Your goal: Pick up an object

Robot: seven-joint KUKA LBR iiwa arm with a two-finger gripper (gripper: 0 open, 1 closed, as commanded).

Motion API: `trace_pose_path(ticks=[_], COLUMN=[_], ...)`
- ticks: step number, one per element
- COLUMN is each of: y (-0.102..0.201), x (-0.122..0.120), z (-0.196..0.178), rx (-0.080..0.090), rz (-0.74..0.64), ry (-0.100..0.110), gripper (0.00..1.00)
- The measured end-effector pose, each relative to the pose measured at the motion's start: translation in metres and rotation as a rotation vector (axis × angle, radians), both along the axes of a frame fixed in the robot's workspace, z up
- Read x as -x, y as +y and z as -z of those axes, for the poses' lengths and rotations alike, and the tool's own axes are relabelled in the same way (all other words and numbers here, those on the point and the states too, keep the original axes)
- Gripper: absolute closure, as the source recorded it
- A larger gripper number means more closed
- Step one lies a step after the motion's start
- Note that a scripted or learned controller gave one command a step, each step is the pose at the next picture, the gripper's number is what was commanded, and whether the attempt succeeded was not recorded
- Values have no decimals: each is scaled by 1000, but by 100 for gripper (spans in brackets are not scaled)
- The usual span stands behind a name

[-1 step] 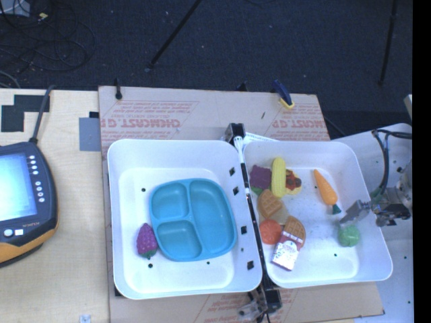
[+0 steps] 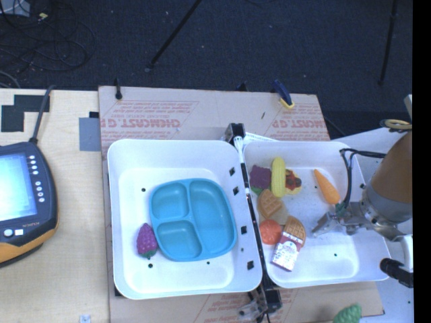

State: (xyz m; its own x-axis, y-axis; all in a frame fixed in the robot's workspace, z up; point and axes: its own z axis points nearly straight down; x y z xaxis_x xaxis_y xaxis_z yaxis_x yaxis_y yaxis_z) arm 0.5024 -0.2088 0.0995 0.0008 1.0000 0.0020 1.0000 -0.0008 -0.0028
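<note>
White right bin (image 2: 316, 274), near edge: carton (image 2: 286, 251), tomato (image 2: 270, 231), waffle (image 2: 269, 203); toward far edge, corn (image 2: 277, 173), carrot (image 2: 327, 186). Gripper (image 2: 324, 223) low beside carton, jaws apart, clamped on nothing; pick not yet done. Left bin (image 2: 128, 274): blue tray (image 2: 190, 219), purple grapes (image 2: 146, 240). Beyond, cardboard bench (image 2: 168, 116), dark carpet (image 2: 202, 39).

Toy foods scattered across the 2 white bins.

In the right bin (image 2: 337, 264): an upright yellow corn cob (image 2: 278, 175) on a purple-and-red piece, an orange carrot (image 2: 328, 187) lying slantwise, a tan waffle (image 2: 270, 204), a red tomato (image 2: 270, 232) and a tilted red-and-white carton (image 2: 289, 247). In the left bin (image 2: 128, 160), purple grapes (image 2: 147, 240) touch the left side of a blue 3-compartment tray (image 2: 192, 219).
</note>
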Motion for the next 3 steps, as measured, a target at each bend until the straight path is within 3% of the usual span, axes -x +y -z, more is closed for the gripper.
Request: trace_pose_path(ticks=[1,2,3], y=[54,63,62], x=[-51,-134,-131], z=[12,11,0], rx=[2,2,2], rz=[-5,-5,-6], ry=[-3,-8,-3], gripper=[0,0,100])
